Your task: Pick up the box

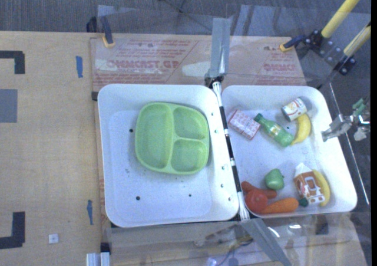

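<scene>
Approach | gripper (340, 127) at right bin's (339, 164) right rim, state I cannot tell | next I reach left to the box (243, 124).

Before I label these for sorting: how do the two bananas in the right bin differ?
The upper banana lies by the bin's far side, beside a green bottle and a small can. The lower banana lies near the front, against an orange-and-white carton. The upper curves more sharply. Both are yellow.

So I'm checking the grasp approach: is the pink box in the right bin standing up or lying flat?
Lying flat. The pink box shows its broad patterned face upward on the right bin's floor, beside the green bottle.
</scene>
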